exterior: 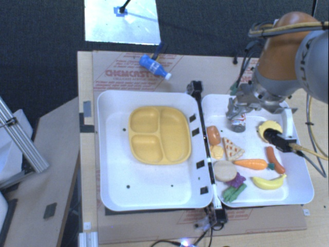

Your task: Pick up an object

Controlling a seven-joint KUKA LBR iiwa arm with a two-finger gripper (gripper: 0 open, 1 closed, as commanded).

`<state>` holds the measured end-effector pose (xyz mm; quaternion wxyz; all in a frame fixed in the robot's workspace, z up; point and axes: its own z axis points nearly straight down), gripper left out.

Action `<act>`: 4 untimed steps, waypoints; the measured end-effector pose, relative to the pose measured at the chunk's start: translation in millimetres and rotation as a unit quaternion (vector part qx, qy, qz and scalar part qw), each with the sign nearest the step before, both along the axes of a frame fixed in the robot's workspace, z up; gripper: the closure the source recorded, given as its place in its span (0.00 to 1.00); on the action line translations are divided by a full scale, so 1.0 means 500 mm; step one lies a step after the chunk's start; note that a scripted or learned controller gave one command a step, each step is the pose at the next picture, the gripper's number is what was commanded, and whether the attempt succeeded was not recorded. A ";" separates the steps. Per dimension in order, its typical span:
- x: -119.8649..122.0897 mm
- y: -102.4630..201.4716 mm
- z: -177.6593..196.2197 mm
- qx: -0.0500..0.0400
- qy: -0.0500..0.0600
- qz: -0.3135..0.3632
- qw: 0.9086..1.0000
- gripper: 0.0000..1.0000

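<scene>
One fixed cam, mounted high over the bench (128, 223), looking down at a slant. Wide shot, not close: both bins fit in frame whole. Arm (288, 50) comes in from frame right, so the claw (237, 118) sits right of center, over the right bin's (300, 189) far half. Left bin (110, 153) is well left of the claw. Dark floor fills the frame beyond the claw. No second view to overlap with.
</scene>
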<state>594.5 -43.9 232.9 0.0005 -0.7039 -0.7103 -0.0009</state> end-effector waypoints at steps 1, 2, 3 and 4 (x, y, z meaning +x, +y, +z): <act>-0.043 0.108 0.012 0.000 0.000 0.000 1.000 1.00; -0.088 0.211 0.005 0.000 0.001 0.000 1.000 1.00; -0.080 0.224 0.001 -0.001 -0.001 -0.001 1.000 1.00; -0.078 0.225 -0.034 -0.001 0.001 -0.004 1.000 1.00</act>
